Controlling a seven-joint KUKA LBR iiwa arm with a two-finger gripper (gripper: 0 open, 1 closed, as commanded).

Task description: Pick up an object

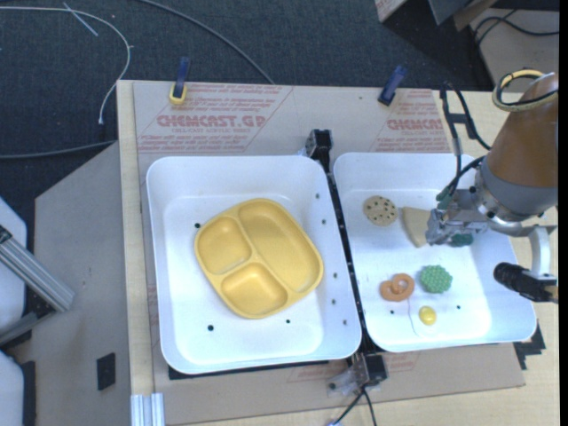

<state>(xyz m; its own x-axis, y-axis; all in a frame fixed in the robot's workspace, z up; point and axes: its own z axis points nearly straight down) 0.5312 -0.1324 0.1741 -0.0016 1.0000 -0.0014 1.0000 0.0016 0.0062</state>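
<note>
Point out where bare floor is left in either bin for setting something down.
Left bin: bare strips around the yellow tray, widest along its left. Right bin: free near corner beyond the yellow piece; crowded around the cookie, orange ring, green ball and gripper.

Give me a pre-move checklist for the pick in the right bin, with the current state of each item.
1. Targets present in right bin: ok; cookie, tan wedge, orange ring, green ball, yellow piece.
2. Gripper over the right bin: ok, beside the tan wedge.
3. Finger opening: cannot tell.
4. Object between fingers: cannot tell.
5. Targets spaced apart: not ok; ring and green ball lie close together.
6. Yellow tray away from the work: ok, in left bin.
</note>
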